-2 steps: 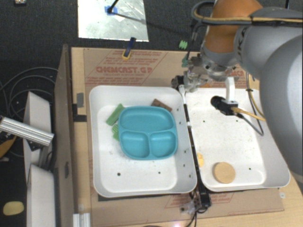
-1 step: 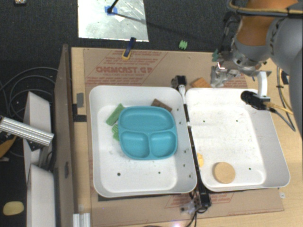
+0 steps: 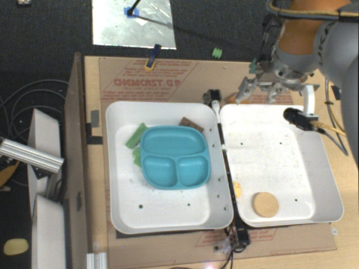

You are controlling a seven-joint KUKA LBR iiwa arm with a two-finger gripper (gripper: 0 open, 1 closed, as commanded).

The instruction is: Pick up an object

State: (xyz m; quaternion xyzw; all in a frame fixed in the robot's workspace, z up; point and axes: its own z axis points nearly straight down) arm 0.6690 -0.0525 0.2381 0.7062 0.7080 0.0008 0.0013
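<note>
The bench (image 3: 168,74) is covered by a sheet of tan cardboard printed with red lettering, and it carries two shallow white bins set side by side, their inner walls touching.

The arm (image 3: 336,43), grey with an orange band, enters at the top right corner of the view. Its gripper (image 3: 259,91) hangs over the cardboard just beyond the far edge of the right bin, near that bin's far left corner. The two pale fingers point down and stand apart with a gap between them, and nothing is between them.

The left bin (image 3: 126,206) holds the largest item, a blue divided tray (image 3: 174,156) with three compartments, one long and two small. It lies flat near the middle of the bin, slightly toward the far edge. A green piece (image 3: 135,136) pokes out from under the tray's far left edge, and a brown block (image 3: 192,123) shows at its far right corner, close to the bin's far wall.

The right bin (image 3: 275,144) holds a round tan disc (image 3: 265,204), flat like a biscuit, lying near the near edge and well apart from the gripper. A small yellow scrap (image 3: 237,190) sits against the bin's left wall, just beside the disc.
</note>
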